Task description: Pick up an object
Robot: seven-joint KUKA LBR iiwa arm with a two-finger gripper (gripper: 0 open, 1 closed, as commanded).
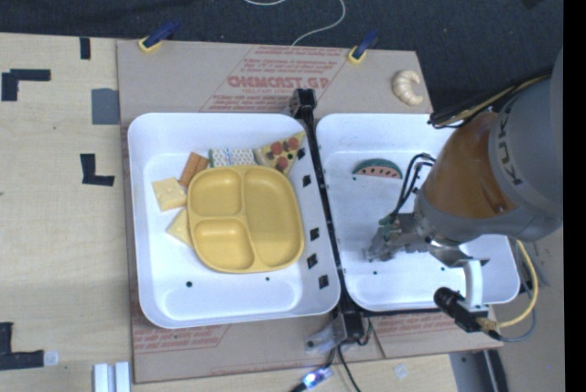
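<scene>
cardboard sheeting point(275, 79) covers a pale wooden bench, dark carpet behind it, and bears two glossy white plastic bins. left bin point(146, 198) holds a smooth yellow divided plate point(245, 218) over flat toy food pieces; right bin point(366, 285) holds a small watermelon-slice toy point(377, 168), well apart from the metal gripper point(380, 248), whose state i cannot tell.

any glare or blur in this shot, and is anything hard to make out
Camera view: lighting is even and soft, with no strong glare on the white bins; the yellow divided plate carries a mild sheen. The whole frame is slightly soft, so the small pieces above the plate and the gripper lack detail. The arm casts a faint shadow on the right bin.
</scene>
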